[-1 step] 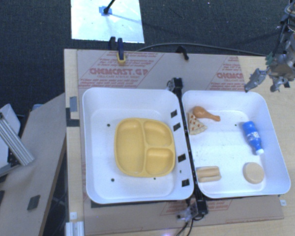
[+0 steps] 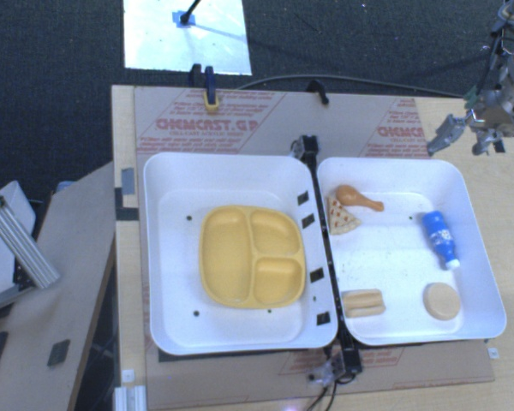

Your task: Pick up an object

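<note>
Bench (image 2: 411, 118) – left bin (image 2: 167, 187) holds yellow tray (image 2: 251, 256)

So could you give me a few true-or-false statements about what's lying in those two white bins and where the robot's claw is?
1. The yellow divided plastic tray lies in the left white bin. True.
2. The blue plastic bottle lies in the same bin as that tray. False: it lies in the right white bin.
3. The toy chicken drumstick sits beside the toy pizza slice. True.
4. The two-finger gripper holds the round tan disc. False: the disc lies in the right bin's near corner, and the gripper is above the bench beyond that bin.
5. The toy hot dog bun lies on the tray. False: it lies on the right bin's floor.
</note>
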Motion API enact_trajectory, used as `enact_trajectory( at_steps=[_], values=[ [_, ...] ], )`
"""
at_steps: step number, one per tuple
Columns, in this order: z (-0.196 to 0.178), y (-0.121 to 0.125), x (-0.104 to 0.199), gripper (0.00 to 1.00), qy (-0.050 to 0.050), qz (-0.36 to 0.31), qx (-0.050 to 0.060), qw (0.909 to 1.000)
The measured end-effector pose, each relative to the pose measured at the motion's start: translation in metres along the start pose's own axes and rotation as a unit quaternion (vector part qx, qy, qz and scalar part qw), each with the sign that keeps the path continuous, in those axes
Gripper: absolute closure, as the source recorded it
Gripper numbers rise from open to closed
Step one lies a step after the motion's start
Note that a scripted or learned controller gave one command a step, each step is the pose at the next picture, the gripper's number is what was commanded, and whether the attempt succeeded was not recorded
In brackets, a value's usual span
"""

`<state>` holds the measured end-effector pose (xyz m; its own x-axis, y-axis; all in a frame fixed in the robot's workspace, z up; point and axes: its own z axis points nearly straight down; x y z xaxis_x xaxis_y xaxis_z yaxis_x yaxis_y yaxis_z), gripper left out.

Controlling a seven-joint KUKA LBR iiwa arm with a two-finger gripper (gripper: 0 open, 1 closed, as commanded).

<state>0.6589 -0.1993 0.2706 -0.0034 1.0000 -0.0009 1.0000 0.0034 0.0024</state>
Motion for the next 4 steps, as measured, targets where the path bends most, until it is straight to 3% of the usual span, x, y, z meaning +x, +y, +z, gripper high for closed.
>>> enact_trajectory(
  at_steps=[3, 4],
  values=[
    [0.155, -0.008, 0.012, 0.0, 0.0, -0.001, 0.001, 1.0],
    [0.141, -0.006, 0.012, 1.0, 0.0, -0.002, -0.002, 1.0]
  ],
)
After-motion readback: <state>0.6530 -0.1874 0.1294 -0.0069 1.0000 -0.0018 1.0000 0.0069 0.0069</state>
